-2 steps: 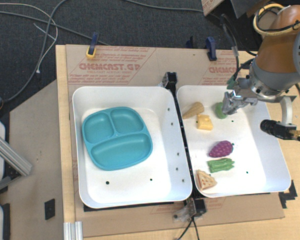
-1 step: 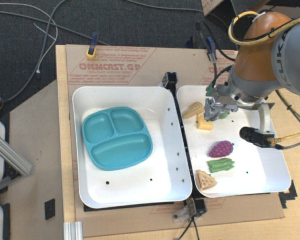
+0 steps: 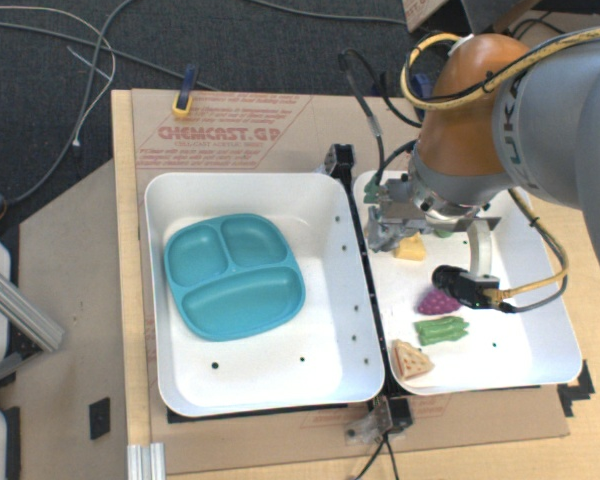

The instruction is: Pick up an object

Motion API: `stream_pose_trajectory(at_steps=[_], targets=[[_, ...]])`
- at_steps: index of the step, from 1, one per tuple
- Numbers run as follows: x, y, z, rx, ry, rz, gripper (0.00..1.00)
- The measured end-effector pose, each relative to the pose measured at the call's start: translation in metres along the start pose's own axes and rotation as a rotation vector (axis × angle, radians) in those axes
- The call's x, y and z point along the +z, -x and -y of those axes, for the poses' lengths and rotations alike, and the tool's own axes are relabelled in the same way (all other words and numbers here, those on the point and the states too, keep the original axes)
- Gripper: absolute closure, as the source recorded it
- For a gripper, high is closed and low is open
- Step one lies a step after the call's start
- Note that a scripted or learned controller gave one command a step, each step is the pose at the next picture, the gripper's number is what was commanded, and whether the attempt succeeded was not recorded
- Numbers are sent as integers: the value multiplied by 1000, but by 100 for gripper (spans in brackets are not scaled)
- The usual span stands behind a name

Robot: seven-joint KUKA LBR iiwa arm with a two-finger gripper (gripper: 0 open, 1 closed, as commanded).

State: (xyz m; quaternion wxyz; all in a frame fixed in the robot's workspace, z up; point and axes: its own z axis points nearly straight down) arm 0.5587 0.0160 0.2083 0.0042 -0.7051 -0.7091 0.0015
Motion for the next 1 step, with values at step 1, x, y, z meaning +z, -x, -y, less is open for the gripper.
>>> stream_pose_trajectory(at_steps=[1], targets=[[-8,-60,-2,-1,5,1,100]])
